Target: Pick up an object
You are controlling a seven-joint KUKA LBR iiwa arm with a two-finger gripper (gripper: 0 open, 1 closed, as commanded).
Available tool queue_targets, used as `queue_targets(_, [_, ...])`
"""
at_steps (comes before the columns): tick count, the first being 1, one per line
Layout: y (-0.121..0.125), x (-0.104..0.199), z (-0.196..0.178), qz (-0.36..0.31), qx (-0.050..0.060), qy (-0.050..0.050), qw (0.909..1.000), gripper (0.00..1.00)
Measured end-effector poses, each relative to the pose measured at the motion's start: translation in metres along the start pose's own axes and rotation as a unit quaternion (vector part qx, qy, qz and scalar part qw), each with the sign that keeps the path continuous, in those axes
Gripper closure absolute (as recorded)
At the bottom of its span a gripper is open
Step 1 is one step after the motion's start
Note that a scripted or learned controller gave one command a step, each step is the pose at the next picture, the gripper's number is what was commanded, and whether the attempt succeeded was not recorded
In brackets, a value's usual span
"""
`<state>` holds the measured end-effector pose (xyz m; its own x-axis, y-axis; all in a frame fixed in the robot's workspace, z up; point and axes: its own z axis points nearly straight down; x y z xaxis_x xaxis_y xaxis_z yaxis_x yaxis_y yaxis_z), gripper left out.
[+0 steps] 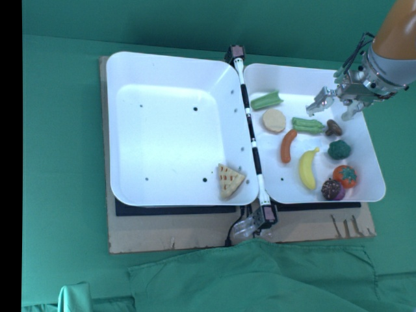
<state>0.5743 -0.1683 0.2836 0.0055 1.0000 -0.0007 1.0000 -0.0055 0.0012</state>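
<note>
Gripper (335, 104) spread wide, empty (above the right bin (374, 174))

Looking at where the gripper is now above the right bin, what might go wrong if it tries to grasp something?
1. The gripper, open, hovers above the green bean and the brown mushroom, which lie close together; descending, it may nudge one while grasping the other.
2. The mushroom is small and may slip out.
3. The broccoli sits close below and could get knocked.
</note>
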Motion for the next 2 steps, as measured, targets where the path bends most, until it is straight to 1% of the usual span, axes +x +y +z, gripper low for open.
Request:
queue_targets(1, [0.0, 0.0, 0.0, 0.0, 0.0, 0.0, 1.0, 0.0])
queue_targets(2, [0.003, -0.003, 0.06, 0.0, 0.003, 0.0, 1.0, 0.0])
